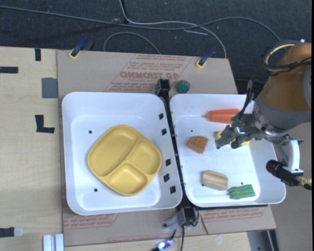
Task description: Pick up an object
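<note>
Bench seen from above, with the right white bin [261, 192] as the landmark. The grey-and-orange arm [285, 95] reaches in over this bin's right wall, and its gripper [227, 138] hangs above the bin's upper middle. Whether the dark fingers stand apart or together cannot be told from here, and nothing can be made out between them.

Four candidate objects lie inside the landmark bin. An orange carrot [222, 115] rests near the far wall, just beyond the gripper. A brown, bread-like piece [197, 144] sits left of the gripper, toward the divider between the bins. A tan wooden block [214, 180] lies toward the near wall, and a green, ridged piece [242, 192] lies just beside it at the near right corner. A small yellow item [245, 143] peeks out right by the gripper; its kind is unclear.

Left of the landmark bin, the second white bin [78, 140] holds a yellow divided plate [124, 159]. A small teal ball [183, 87] sits on the cardboard sheet [141, 69] just beyond the bins' shared far corner.
</note>
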`<action>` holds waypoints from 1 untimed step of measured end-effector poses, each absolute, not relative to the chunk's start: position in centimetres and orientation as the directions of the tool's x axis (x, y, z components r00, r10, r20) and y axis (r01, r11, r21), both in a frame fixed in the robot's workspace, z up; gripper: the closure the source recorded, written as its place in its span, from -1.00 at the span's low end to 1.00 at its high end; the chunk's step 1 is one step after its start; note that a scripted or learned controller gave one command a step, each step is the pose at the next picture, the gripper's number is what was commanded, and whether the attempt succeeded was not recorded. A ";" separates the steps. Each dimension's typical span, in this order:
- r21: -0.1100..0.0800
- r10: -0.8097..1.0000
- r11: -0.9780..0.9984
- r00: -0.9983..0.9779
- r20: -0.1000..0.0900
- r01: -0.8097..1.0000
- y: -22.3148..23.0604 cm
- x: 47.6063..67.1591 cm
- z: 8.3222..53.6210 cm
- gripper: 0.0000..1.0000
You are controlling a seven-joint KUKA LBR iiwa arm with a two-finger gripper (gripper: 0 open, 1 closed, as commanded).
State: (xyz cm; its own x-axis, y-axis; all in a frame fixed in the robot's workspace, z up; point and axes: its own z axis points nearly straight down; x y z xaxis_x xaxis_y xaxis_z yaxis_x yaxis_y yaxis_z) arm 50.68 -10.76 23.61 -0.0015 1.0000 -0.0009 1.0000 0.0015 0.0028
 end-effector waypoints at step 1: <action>-0.001 1.000 0.006 -0.006 0.001 1.000 -6.1 50.2 24.1 1.00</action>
